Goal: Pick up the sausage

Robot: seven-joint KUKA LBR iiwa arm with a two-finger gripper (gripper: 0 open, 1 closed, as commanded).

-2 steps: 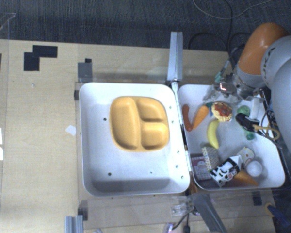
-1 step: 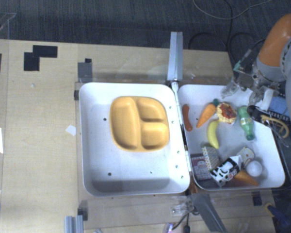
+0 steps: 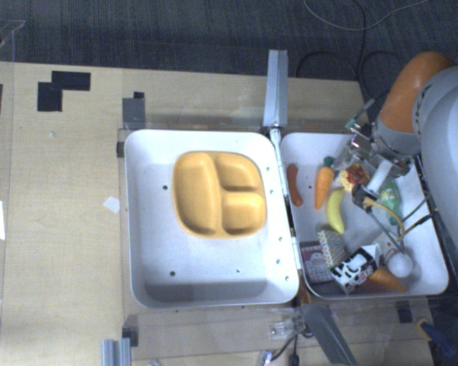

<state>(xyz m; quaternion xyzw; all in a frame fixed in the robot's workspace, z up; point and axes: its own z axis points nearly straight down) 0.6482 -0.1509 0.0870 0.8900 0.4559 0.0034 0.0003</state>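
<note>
sausage (image 3: pixel 293 184): lies lengthwise against left wall of right bin (image 3: pixel 435 280), centre-right of frame | handling: likely light, smooth, rolls easily; grip across its middle | gripper (image 3: pixel 357 175): right of carrot (image 3: pixel 322 186), grip state cannot be told

Light wooden table (image 3: pixel 53 227) fills frame below dark carpet strip at top. Two white bins directly on it: left bin (image 3: pixel 149 273) at centre, right bin (image 3: pixel 435 277) touching it at right. Black tape patches (image 3: pixel 61 88) on table, upper left. Metal bracket (image 3: pixel 275 86) at top centre.
</note>
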